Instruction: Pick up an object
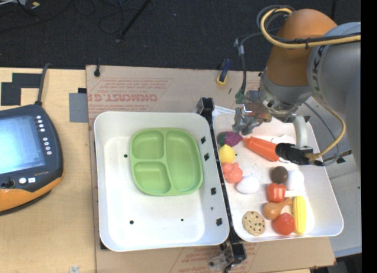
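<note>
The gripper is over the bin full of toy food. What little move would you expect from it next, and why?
Probably a short drop straight down. The gripper hangs at the far left corner of the right bin, just above the purple toy, with the carrot beside it. Nothing shows between its fingers, so lowering onto the purple toy looks like the nearest way to a pick.
</note>
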`<state>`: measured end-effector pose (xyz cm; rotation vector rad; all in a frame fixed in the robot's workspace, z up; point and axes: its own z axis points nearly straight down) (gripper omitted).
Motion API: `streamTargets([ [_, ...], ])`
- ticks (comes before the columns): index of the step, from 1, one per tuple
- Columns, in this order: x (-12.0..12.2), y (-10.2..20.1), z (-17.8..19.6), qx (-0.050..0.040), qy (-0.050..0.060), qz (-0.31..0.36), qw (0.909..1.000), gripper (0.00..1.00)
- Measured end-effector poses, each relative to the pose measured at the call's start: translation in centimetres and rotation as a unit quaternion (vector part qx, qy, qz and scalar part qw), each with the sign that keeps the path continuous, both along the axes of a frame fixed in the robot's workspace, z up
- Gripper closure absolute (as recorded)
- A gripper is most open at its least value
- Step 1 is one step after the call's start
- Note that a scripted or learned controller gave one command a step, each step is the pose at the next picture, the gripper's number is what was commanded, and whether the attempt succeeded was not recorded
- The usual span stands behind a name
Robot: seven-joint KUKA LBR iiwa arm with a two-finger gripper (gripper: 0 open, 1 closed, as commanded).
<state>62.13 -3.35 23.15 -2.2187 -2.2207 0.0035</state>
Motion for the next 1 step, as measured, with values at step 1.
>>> streamTargets([
  [1,-0.70,1.35,-1.04,-0.0001,0.000,-0.001,1.0000,1.00],
])
